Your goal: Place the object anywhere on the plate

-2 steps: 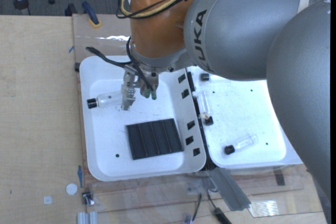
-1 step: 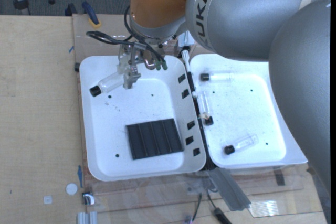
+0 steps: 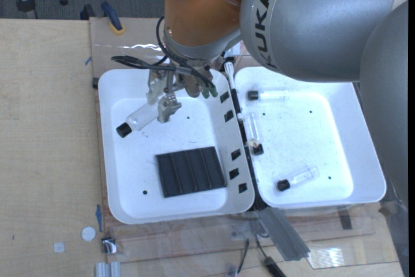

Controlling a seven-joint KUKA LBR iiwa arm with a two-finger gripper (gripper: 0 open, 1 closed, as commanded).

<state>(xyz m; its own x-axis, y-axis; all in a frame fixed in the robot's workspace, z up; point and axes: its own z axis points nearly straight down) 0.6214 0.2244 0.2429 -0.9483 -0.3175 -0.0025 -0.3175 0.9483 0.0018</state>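
A clear vial [image 3: 140, 118] with a black cap [image 3: 123, 129] lies at a slant in the upper part of the left bin [image 3: 120, 191]. Its clear end sits between the fingers of my gripper [image 3: 165, 107], which is shut on it. The cap end points down and to the left. The plate [image 3: 190, 170], a black ribbed rectangle, lies flat in the lower middle of the same bin, below and slightly right of the gripper. The orange wrist band and grey arm hang over the bin's top edge.
The right bin [image 3: 363, 185] holds three more capped vials: one near the top [image 3: 269, 95], one along the divider [image 3: 251, 133], one at the lower middle [image 3: 298, 176]. Black clips line the divider [image 3: 235, 139]. A blue clamp [image 3: 114, 19] sits on the bench behind.
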